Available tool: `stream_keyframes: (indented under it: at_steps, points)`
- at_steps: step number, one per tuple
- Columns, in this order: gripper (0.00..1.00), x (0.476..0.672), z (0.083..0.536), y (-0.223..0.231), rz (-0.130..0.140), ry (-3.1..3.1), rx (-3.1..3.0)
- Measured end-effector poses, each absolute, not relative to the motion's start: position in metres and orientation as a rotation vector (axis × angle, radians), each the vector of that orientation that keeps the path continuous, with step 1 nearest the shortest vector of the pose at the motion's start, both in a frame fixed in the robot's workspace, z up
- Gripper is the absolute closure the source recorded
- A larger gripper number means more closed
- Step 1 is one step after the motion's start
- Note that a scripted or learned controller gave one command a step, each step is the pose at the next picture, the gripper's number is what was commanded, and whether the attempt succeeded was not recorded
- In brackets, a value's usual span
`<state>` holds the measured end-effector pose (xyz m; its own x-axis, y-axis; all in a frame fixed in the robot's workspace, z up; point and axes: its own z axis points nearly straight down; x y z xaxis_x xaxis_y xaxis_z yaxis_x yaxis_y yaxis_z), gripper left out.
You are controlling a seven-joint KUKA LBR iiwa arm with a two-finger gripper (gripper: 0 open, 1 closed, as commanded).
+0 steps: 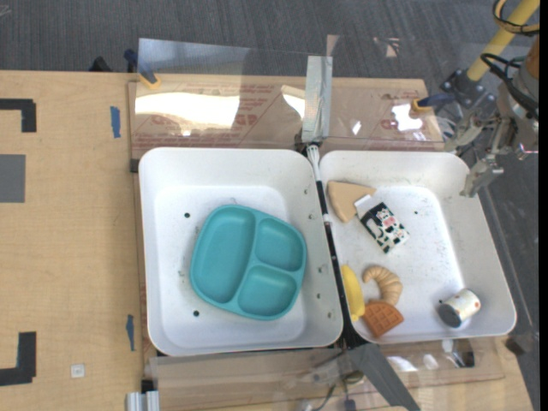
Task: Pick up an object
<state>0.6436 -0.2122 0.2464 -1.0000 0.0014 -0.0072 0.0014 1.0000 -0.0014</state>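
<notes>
Camera view: gripper [473,181] grip state unclear, croissant [384,282] likely light, stiff toy plastic, best pinched across its middle.

teal divided plate [248,262] in white left bin [163,178], black-and-white cow-print carton [383,227], tan wedge [345,198], yellow banana [352,291], golden-brown croissant [384,282], orange-brown waffle [383,318], silver can [459,307], light wood table [64,247]

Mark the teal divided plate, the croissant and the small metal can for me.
teal divided plate [224,255], camera view, floor of its large left compartment.
croissant [384,282], camera view, middle of its curved back.
small metal can [461,307], camera view, its shiny side wall.
</notes>
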Motion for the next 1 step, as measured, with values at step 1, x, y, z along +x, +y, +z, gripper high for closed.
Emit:
stream_keyframes:
  at_steps: [1]
  points:
    - [0.0, 0.6655, 0.099, -0.2247, -0.004, 3.131, 0.229]
